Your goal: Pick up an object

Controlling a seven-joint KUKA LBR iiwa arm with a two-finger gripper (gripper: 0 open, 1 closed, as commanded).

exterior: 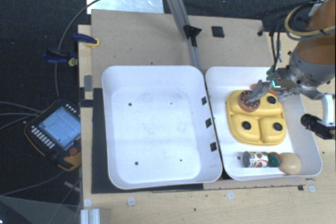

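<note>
Left bin on counter: nothing to grasp. Right bin: yellow tray, brown ring at its 10 o'clock cup; can and pale ball at 6 o'clock. Best centred over ring, lowered straight, lifted slowly. Claw at ring's 1 o'clock edge, finger state cannot be told. Arm slanting in from 2 o'clock.

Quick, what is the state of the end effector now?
End effector: state cannot be told; it is down at the brown piece on the yellow tray.
</note>
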